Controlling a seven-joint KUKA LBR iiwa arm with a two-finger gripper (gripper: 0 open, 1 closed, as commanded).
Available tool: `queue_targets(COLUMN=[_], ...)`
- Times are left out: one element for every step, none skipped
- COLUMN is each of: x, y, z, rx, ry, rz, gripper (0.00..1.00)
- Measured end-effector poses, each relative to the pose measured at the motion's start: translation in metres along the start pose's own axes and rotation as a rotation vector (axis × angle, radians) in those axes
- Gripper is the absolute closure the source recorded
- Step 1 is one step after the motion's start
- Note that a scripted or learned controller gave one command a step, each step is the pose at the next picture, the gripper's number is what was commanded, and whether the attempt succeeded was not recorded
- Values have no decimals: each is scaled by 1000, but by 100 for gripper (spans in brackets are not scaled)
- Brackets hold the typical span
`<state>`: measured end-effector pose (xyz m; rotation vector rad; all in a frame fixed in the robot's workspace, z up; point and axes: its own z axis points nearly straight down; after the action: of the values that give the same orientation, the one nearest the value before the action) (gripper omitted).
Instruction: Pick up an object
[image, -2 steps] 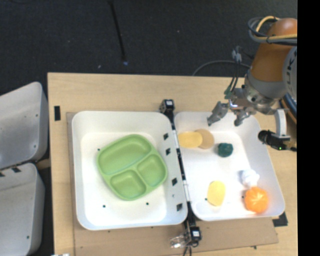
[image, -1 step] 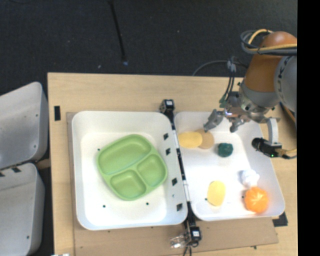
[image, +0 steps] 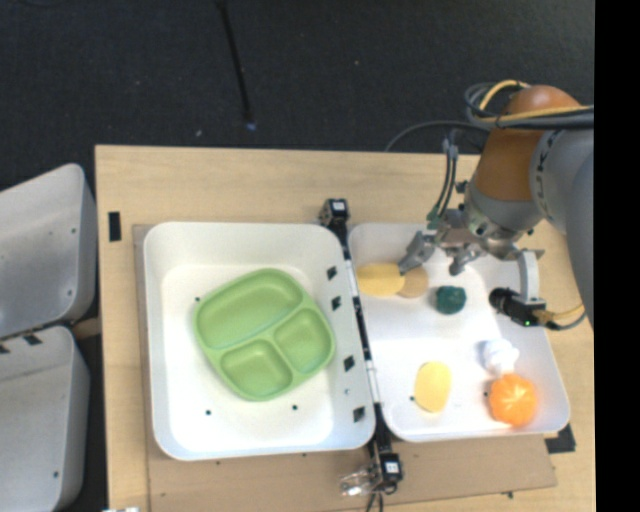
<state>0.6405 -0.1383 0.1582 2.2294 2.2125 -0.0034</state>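
Your arm (image: 520, 150) enters at the frame's upper right, orange band above the wrist, pointing down. The gripper (image: 440, 255) hangs with its two fingers spread apart, nothing between them.

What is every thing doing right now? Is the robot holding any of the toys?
gripper: open, above the right bin, holding nothing
green tray: flat in the left bin
tan piece: lying by the gripper
dark green ball: resting
yellow piece: lying flat
orange fruit: resting in the corner
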Motion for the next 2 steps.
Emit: queue_targets(x=[-1,-9], y=[1,0], z=[-13,-77], rx=[-5,-9], ry=[-1,-1], rz=[3,5], gripper=[100,100])
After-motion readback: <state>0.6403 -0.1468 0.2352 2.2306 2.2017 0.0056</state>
